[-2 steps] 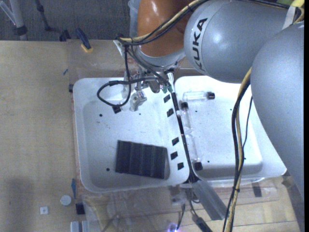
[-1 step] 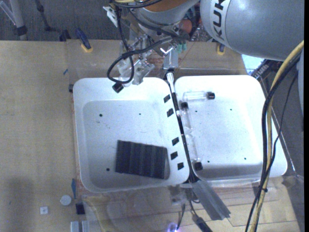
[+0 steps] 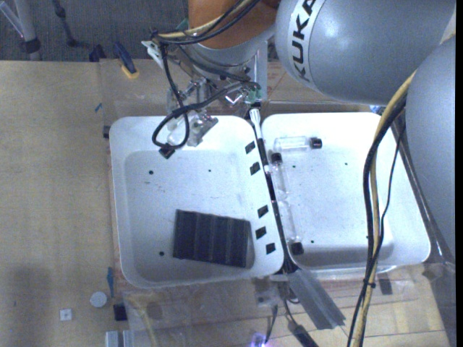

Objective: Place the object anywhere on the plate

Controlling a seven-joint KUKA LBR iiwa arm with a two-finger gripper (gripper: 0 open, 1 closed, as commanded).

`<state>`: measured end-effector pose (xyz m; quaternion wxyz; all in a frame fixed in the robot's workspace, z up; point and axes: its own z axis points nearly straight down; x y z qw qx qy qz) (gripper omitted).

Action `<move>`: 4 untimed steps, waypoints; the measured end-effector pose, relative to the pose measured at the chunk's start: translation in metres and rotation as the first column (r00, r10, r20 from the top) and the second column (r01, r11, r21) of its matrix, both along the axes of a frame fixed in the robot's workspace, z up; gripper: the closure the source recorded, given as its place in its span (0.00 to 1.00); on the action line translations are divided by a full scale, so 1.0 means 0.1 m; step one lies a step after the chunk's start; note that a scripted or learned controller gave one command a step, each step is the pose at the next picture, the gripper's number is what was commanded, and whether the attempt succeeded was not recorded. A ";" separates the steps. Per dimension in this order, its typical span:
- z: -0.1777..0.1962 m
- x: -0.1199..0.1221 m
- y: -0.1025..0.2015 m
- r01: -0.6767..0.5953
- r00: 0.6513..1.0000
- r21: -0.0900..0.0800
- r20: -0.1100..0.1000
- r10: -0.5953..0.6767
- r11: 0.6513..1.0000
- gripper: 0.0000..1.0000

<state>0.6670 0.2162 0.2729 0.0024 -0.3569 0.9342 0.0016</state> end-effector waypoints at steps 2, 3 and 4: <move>0.44 0.01 -0.43 -0.206 0.979 -0.001 0.006 0.206 0.979 1.00; -0.69 0.00 -0.28 -0.344 0.939 -0.002 0.002 0.344 0.939 1.00; 0.41 -0.01 -0.03 -0.689 0.724 -0.003 0.006 0.689 0.724 1.00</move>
